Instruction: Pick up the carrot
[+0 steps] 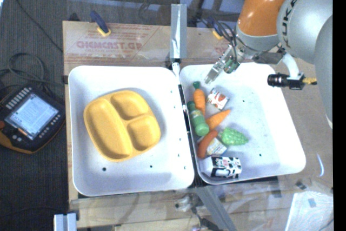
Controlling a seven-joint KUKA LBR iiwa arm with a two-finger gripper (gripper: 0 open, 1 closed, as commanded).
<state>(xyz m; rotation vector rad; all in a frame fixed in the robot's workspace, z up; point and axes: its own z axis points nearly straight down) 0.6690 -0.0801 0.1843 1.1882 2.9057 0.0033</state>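
Three carrots are seen in the right bin [281,132], all crowded toward its left wall: one upright carrot [199,99] near the top, a second carrot [219,118] lying slantwise just right of it, a third carrot [207,143] lower down. A green bottle [197,119] lies between the first and third, touching both. A red-and-white carton [218,99] sits just beside the upper carrot; a green leafy piece [233,136] and a black-and-white carton [225,166] are crowded in below. The gripper [214,76] is held over the bin's upper left, above the pile; fingers parted, nothing between them. Open floor is noted in the bin's right half. The left bin [81,170] holds a yellow divided tray [122,124]
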